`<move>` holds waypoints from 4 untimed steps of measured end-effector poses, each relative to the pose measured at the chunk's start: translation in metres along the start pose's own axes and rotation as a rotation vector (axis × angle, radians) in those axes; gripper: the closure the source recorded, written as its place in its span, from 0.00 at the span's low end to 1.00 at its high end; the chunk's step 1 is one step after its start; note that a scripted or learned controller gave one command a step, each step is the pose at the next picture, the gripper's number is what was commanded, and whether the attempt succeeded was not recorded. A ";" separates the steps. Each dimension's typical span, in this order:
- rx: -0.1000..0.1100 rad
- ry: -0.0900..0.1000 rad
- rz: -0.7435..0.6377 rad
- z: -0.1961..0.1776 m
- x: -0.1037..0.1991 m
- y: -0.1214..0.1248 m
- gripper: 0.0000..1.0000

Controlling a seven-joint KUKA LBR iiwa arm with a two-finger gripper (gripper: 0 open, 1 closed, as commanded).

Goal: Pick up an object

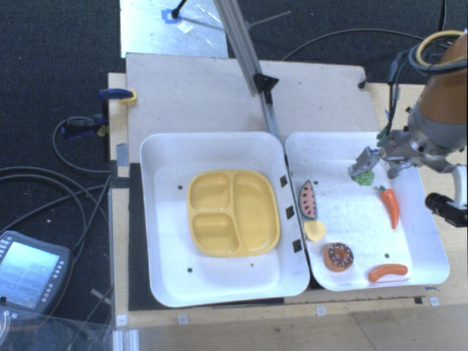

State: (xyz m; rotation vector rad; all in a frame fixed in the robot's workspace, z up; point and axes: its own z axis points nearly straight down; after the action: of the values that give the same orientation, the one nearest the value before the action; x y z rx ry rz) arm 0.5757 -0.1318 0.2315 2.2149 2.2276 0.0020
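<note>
Grey metal fingers of the gripper (380, 161) hang over the upper part of the right bin (333, 148); how far apart they stand I cannot tell, since the wrist hides much of them, and whether anything is truly clamped between them I cannot tell either. A small green piece, seemingly toy broccoli (363, 175), sits right at the left fingertip, touching or nearly so; it looks light, stiff and knobbly, likely hollow plastic, so it should bear a firm pinch across its crown without harm, though its rounded lumps may slip sideways. Just below and to the right lies a red-orange carrot (392, 205), slim and smooth, best taken across its thick middle; near the lower wall rest a sausage (387, 272) and a doughnut (338, 256); by the shared edge are a watermelon slice (308, 199) and a yellow disc (315, 230). Well apart, in the left bin (161, 196), lies a yellow divided tray (234, 213).
</note>
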 end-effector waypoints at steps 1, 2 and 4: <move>0.000 0.000 0.002 0.000 0.000 0.000 0.00; 0.004 0.000 0.004 0.043 0.006 -0.001 0.00; 0.005 0.000 0.005 0.139 0.006 -0.008 0.00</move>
State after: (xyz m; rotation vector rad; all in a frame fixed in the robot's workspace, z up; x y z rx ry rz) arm 0.5676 -0.1261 0.0920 2.2227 2.2245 -0.0032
